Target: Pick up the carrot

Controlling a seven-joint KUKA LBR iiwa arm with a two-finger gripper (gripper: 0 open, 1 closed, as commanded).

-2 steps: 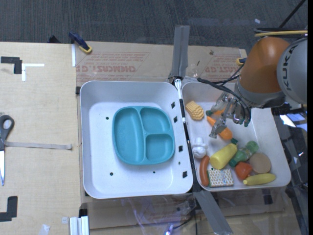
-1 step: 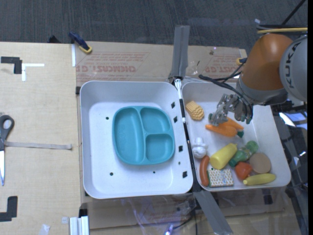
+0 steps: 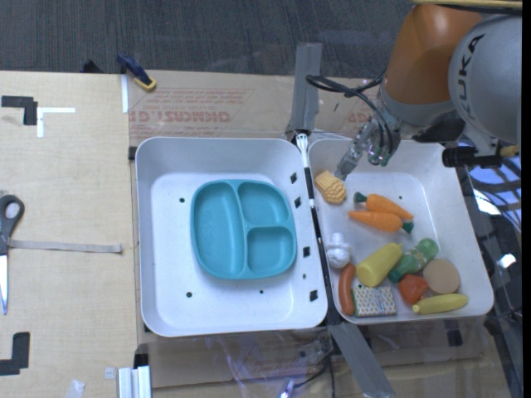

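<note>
Carrot (image 3: 383, 205): mid right bin (image 3: 448, 191), lying flat, nothing gripping it.
Left bin (image 3: 158, 247) holds a teal divided plate (image 3: 244, 229). Arm over the right bin's back edge; gripper (image 3: 371, 146) hangs above the carrot, well apart from it, can't tell whether it's open or closed. Second orange piece (image 3: 375, 220) touches the carrot's near side, corn cob (image 3: 331, 188) just left. Yellow bottle (image 3: 378, 264), green veg (image 3: 415, 257), banana (image 3: 440, 303), sausage (image 3: 346, 288) crowd the front.
</note>
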